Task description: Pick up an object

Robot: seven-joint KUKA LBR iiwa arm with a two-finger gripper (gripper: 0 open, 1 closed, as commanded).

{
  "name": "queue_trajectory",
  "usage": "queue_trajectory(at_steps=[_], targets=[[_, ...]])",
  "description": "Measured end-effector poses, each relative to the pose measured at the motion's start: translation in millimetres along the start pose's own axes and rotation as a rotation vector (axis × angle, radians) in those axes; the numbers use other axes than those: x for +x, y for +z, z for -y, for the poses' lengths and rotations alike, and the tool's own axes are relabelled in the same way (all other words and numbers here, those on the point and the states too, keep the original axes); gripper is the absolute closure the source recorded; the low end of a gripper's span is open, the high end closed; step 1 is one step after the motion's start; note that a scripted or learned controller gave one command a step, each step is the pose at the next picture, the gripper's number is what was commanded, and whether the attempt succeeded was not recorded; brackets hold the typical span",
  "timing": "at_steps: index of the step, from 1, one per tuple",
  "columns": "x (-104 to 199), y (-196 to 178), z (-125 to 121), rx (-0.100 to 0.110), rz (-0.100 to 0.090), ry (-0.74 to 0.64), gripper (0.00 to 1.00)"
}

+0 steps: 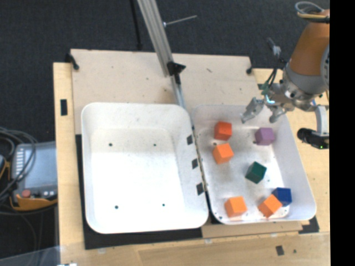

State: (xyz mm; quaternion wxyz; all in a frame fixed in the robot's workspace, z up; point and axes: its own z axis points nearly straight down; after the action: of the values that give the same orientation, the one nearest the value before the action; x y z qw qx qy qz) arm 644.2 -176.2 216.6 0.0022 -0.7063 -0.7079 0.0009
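My gripper (pixel 262 113) hangs over the back of the right bin (pixel 297 165), fingers spread open with nothing between them. A purple block (pixel 265 136) lies just in front of it. An orange block (pixel 223 130) sits to its left, with another orange block (pixel 223 152) below that. A dark green block (pixel 256 172) rests mid-bin. Near the front edge sit an orange block (pixel 236 206), a further orange block (pixel 270 205) and a blue block (pixel 283 195) touching it.
The left bin (pixel 138 165) adjoins the right one along a clipped divider (pixel 197 159). A slanted metal rail (pixel 158 32) rises from the back of the bench. A grey device with cables (pixel 33 173) sits off the left side.
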Motion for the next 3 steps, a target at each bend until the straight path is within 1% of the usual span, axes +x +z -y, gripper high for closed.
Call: queue_trajectory(at_steps=[1,2,3], targets=[[-1,-3,-1,-0.004,0.004,-0.002,0.00],[-8,41,-6,-0.002,0.005,0.003,0.00],[-8,84,1,-0.001,0.005,0.002,0.00]])
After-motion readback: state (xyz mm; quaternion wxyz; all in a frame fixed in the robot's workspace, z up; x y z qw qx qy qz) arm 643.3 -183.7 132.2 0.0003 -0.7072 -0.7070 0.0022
